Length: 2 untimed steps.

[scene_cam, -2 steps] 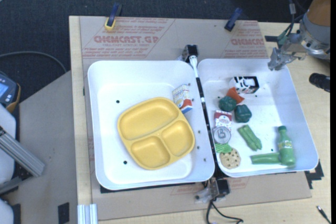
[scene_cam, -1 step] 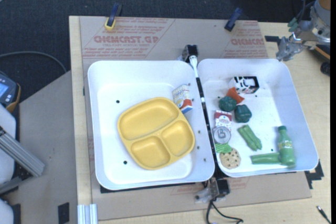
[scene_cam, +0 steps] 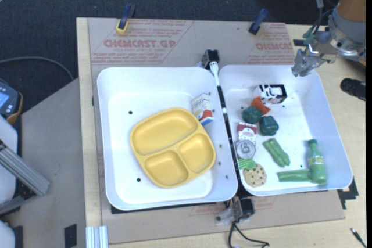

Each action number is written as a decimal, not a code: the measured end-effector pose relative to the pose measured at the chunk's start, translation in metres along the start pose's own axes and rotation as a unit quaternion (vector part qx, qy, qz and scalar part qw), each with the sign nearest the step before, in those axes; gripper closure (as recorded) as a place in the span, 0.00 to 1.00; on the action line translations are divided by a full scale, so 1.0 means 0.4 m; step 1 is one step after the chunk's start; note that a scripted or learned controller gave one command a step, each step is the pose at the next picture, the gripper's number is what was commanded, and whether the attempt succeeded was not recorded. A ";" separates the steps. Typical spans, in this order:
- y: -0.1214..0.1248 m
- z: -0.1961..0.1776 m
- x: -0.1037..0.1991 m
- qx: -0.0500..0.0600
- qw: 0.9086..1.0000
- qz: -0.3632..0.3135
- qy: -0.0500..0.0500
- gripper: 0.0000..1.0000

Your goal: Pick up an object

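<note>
Your gripper point(scene_cam: 302, 67) sits at the upper right of the frame, over the top edge of the right bin point(scene_cam: 332, 119). Can't tell its state from this angle, and nothing visible is held.

Candidates all lie in the right bin, centre to lower right:
- Green bottle point(scene_cam: 316, 161), lower right, lying down w/ a green piece at its base. Prob. light hollow plastic, smooth and round, so it may roll or slip. Take it across the body, not the neck.
- Green veg-like toy point(scene_cam: 276, 152), just left of the bottle. Looks bumpy, likely grips better.
- Small can point(scene_cam: 246, 148) and cookie point(scene_cam: 254, 174) near the bin's left wall. Cookie is flat, hard to get under.
- Dark green lump point(scene_cam: 268, 125) mid-bin: compact, approx. clear of neighbours, easiest pick imo.

The yellow tray point(scene_cam: 172, 147) in the left bin is wide and awkward; skip it.
</note>
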<state>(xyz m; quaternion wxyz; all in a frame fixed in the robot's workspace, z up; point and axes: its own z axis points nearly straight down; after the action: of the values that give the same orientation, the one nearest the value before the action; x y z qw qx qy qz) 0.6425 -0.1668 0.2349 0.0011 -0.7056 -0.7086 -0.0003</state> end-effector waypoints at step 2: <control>-0.051 0.035 0.252 0.001 1.000 0.000 0.000 1.00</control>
<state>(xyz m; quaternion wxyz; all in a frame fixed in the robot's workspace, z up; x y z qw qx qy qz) 0.6214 -0.0659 0.2213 0.0018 -0.7055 -0.7087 0.0005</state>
